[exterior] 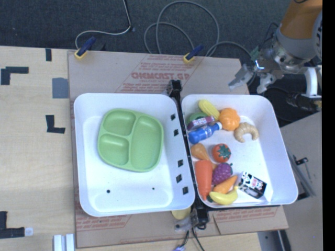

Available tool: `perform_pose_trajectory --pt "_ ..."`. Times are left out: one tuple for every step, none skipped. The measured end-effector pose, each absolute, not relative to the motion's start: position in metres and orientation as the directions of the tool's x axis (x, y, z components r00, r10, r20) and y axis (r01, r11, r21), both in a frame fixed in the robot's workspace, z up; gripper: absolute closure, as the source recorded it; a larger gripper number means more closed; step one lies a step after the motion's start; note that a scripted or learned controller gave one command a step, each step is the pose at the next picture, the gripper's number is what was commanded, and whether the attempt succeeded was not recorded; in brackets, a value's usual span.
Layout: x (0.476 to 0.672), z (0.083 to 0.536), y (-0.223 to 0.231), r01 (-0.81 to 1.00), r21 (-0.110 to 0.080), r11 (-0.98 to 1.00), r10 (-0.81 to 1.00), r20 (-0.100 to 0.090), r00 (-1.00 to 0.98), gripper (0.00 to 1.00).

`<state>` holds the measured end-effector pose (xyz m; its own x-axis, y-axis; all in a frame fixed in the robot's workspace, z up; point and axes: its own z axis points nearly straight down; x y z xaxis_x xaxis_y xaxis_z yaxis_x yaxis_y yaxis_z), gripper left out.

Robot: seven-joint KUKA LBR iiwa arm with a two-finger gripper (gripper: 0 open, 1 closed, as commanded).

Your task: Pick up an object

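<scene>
White plastic forms the two shallow bins, which are set side by side on a cardboard sheet point(157, 75) laid over the wooden bench point(31, 140). The left bin point(86, 192) is occupied by a green divided plate point(131, 140), which lies flat toward its upper half. The right bin point(280, 156) is filled with toy food. The arm point(301, 20), grey with an orange band, is seen at the upper right, and its gripper point(251, 80) is held above the cardboard just beyond the right bin's far rim, with the fingers spread apart and nothing between them. Within the right bin, a large carrot point(204, 175) lies beside the divider, with a blue bottle point(203, 133) above it. An orange point(229, 118) is placed near the far rim, touching a yellow corn cob point(208, 109) on its left, and a croissant point(246, 132) lies just beside it on the right. A tomato point(221, 151) sits near the middle, with purple grapes point(222, 170) below it. A banana point(224, 197) and a small black-and-white carton point(253, 185) are found at the near edge. Two clamps point(84, 50) with blue handles are fixed at the cardboard's far edge.
</scene>
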<state>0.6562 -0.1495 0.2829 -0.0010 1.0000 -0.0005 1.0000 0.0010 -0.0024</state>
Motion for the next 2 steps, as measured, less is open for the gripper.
perform_pose_trajectory --pt "0.649 0.130 -0.122 1.000 0.003 0.001 1.000 -0.001 -0.001 0.00" --pt "0.659 0.083 -0.094 1.000 -0.002 0.003 1.000 -0.003 -0.003 0.00"
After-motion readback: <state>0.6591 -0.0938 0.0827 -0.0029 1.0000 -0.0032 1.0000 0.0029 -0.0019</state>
